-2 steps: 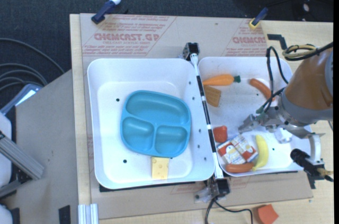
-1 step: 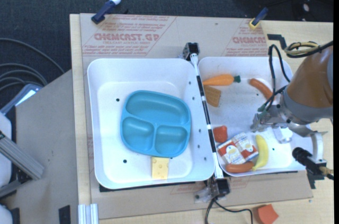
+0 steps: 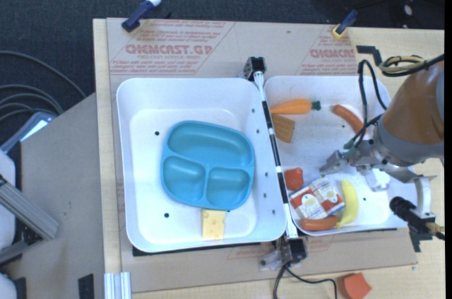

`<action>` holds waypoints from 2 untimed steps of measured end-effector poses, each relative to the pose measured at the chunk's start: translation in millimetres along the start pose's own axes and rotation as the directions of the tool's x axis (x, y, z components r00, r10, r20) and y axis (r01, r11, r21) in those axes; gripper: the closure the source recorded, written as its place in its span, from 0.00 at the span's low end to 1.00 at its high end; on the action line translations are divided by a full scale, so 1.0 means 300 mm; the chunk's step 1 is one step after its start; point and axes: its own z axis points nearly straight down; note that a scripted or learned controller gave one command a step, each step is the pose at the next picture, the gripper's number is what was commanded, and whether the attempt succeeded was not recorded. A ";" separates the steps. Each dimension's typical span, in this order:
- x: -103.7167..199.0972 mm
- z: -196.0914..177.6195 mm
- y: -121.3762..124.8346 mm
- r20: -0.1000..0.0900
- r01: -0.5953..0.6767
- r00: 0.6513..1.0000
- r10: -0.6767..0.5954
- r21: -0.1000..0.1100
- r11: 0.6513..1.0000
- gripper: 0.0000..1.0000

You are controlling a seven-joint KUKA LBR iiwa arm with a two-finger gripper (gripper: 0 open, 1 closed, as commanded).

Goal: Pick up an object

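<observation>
The right bin holds several toy foods: an orange carrot, a brown wedge, an orange sausage, a small red piece, a red-and-white packet, a yellow banana and a second sausage at the front rim. My gripper hangs over the right half of this bin, just above and behind the banana and packet. The grey arm with its orange band covers the bin's right side. I see nothing held in the gripper.
In the left bin lie a blue divided plate and a yellow cheese slice. A black divider clip sits between the bins. Cables trail by the arm. An orange block lies on the bench in front.
</observation>
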 end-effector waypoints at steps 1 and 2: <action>0.000 -0.032 0.001 0.000 0.000 1.000 0.000 -0.001 1.000 1.00; 0.000 -0.032 0.001 0.000 0.000 1.000 0.000 -0.001 1.000 0.00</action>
